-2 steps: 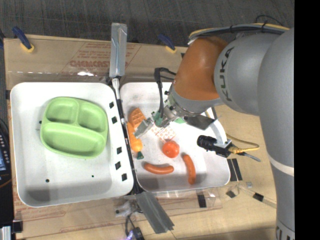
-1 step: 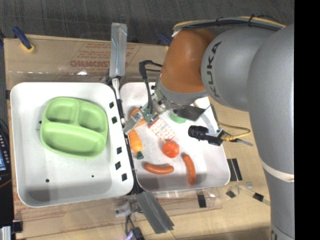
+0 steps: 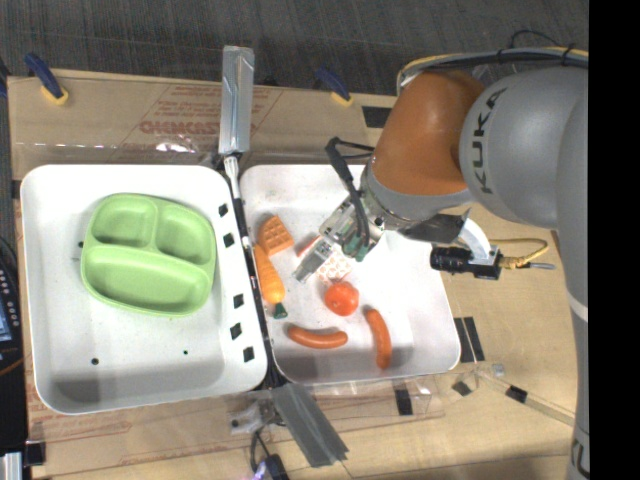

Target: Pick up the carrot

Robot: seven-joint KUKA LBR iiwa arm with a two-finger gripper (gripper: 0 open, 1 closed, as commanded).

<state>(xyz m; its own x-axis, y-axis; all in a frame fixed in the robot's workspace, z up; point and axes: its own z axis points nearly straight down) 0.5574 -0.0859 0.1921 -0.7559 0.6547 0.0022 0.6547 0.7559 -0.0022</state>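
Even, fairly bright overhead light; the 2 white bins (image 3: 60,368) look slightly washed out. Soft shadows lie under the arm (image 3: 480,148). Focus is slightly soft throughout.

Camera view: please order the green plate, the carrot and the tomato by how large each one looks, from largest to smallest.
1. green plate, by far the largest, in the left bin.
2. carrot, long and thin, by the right bin's left wall.
3. tomato, small and round.
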